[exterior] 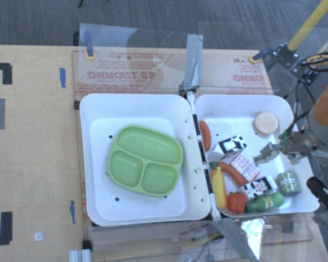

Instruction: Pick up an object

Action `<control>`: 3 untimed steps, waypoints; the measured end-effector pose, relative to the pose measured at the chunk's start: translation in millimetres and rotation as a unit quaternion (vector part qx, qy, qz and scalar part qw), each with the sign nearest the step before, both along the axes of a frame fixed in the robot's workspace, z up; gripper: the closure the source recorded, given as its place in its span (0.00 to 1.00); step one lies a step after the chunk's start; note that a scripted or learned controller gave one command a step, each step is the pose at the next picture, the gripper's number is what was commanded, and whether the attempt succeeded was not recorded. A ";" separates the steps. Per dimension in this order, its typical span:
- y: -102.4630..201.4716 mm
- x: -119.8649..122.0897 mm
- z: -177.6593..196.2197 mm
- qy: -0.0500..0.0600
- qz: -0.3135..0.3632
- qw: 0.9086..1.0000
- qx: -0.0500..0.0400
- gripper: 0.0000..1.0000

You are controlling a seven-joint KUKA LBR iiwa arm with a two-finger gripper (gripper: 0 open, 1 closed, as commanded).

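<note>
2 shallow white bins sit side by side on the bench: the left bin (93,146) holds a green divided plate (146,160), and the right bin (224,105) holds all the small items that could be picked. Among them are a round tan disc (266,123) near the bin's far right corner, a red sausage (205,135) along its left wall, a black-and-white toy cow (233,144) near the middle, and, toward the near edge, a yellow banana-like piece (218,187), a red tomato-like piece (236,202), a green bottle (266,202) and a small green can (288,183). The gripper (273,153) hangs over the right side of this bin, between the disc and the can, with nothing visible between its jaws; whether they stand wide or narrow I cannot tell from this slant. Judging by that, the pick is not yet done: every object looks to be resting in the bin, so choosing a target, descending, closing and lifting all remain.
</note>
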State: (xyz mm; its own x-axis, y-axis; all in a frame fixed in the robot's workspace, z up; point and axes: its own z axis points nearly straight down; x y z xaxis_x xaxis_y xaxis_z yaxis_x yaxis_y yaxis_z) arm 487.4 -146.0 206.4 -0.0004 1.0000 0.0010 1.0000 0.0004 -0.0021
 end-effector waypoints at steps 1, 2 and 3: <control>22.5 13.7 -120.1 -0.003 0.153 0.988 -0.001 0.00; 21.8 14.4 -109.9 -0.005 0.152 0.988 -0.001 1.00; 102.1 122.0 -21.0 -0.002 0.134 0.991 -0.001 1.00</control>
